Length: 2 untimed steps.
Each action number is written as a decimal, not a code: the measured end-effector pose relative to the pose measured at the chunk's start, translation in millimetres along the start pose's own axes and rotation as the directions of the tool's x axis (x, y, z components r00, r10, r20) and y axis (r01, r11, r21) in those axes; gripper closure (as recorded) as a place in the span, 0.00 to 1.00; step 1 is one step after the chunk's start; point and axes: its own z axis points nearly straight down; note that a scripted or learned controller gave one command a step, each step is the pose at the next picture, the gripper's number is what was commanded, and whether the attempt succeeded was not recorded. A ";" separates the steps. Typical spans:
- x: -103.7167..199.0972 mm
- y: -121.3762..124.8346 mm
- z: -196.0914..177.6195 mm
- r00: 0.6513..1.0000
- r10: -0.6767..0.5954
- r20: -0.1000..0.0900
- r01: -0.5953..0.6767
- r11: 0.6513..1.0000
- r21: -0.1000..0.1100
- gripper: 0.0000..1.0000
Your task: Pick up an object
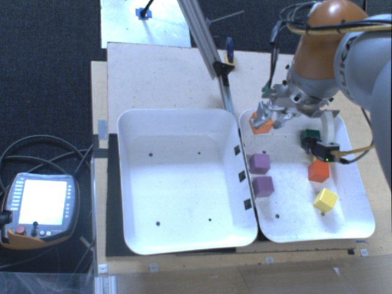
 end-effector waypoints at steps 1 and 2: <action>57.3 14.5 7.4 1.000 -0.001 0.000 0.001 1.000 -0.001 1.00; 108.5 25.0 -7.0 1.000 0.000 0.000 0.000 1.000 -0.003 1.00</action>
